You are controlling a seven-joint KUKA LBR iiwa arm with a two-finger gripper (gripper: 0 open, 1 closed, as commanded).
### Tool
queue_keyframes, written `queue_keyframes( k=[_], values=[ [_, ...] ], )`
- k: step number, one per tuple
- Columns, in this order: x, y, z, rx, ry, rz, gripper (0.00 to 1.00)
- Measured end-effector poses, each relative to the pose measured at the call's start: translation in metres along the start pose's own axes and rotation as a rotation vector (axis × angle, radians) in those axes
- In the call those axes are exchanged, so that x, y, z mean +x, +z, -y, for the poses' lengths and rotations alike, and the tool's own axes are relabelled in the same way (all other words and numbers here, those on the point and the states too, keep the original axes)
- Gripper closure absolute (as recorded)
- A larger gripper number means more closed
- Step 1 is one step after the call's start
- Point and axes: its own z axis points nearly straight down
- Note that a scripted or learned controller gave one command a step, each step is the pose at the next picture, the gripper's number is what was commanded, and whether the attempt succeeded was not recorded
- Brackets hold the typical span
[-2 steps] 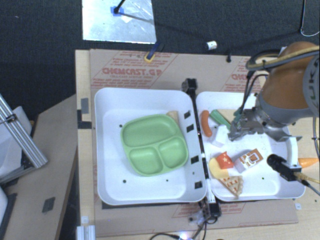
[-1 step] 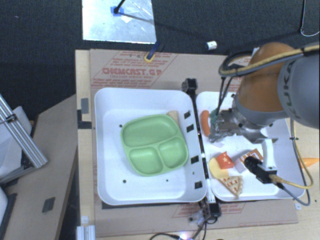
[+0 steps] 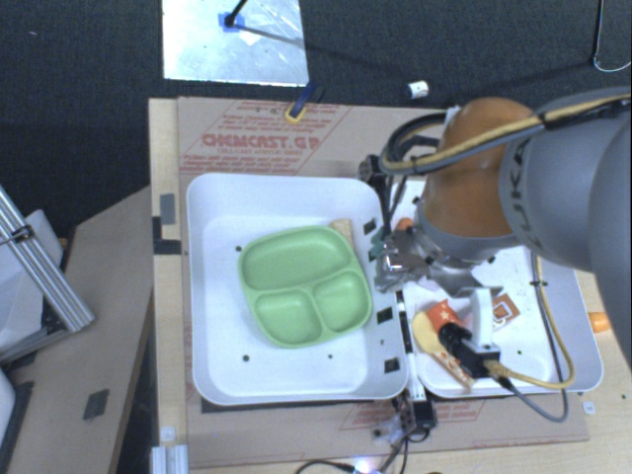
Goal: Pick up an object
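My gripper (image 3: 405,265) hangs under the big grey and orange wrist, over the left side of the right bin (image 3: 553,363), close to the wall between the bins. Just below it in that bin lie a small orange object (image 3: 440,315), a yellow banana-shaped piece (image 3: 423,333) and a tan and red wedge (image 3: 452,367). An orange and white card (image 3: 505,310) lies a little to the right. The wrist hides the upper part of the right bin. Nothing shows between the fingers.
A green divided plate (image 3: 302,284) lies in the middle of the left bin (image 3: 217,265), with a tan piece (image 3: 342,228) peeking out at its upper right edge. A small orange item (image 3: 597,319) sits outside the right bin's right rim.
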Motion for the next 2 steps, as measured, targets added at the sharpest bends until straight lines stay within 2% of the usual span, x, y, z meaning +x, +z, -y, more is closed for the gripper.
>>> queue_keyframes(
  k=[1,2],
  values=[
    [0.039,0.003,0.016,0.001,0.001,0.001,1.00],
    [0.038,-0.017,0.021,-0.003,0.003,0.001,1.00]
  ],
)
